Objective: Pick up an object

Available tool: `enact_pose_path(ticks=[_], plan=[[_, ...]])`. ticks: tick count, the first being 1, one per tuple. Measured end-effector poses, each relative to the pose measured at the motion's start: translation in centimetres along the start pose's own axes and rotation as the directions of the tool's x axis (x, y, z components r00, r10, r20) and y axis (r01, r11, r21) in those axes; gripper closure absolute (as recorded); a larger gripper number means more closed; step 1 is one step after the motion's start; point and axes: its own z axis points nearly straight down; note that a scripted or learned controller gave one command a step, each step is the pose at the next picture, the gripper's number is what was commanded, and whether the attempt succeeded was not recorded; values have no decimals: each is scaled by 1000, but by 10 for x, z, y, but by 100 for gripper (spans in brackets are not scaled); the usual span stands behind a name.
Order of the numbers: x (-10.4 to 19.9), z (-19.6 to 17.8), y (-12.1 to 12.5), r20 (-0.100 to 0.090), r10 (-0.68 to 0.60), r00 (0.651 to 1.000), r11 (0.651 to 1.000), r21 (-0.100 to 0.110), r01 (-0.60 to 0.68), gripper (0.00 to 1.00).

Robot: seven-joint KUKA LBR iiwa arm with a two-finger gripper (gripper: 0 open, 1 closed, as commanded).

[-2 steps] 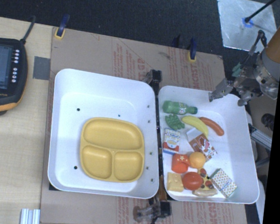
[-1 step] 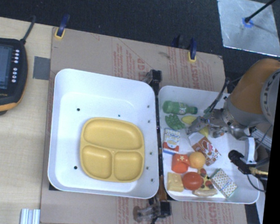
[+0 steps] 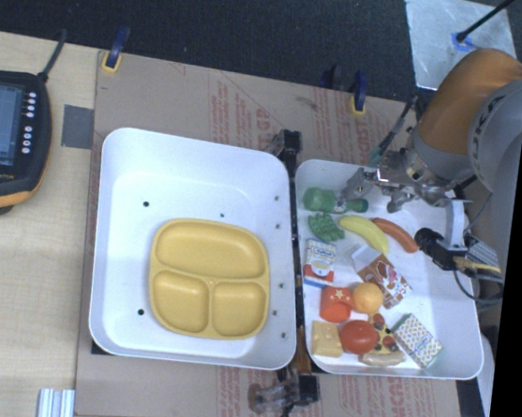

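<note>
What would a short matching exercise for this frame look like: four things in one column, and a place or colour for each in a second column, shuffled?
Things:
1. divided tray
2. banana
3. gripper
4. handheld control pad

Places or colours:
A. on the bench, at the view's left edge
B. yellow, lying in the left bin
C. over the far end of the right bin
D. yellow, curved, among the toy food in the right bin

Pairs: 1-B, 2-D, 3-C, 4-A
</note>
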Motion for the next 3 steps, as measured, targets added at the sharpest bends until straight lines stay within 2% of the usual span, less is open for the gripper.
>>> enact_pose_path(ticks=[1,2,3], plan=[[-1,-10,0,0,-2,1000,1000,2,2,100],[65,-61,-42,1,-2,1000,1000,2,2,100],[64,-61,-42,1,-2,1000,1000,3,2,0]])
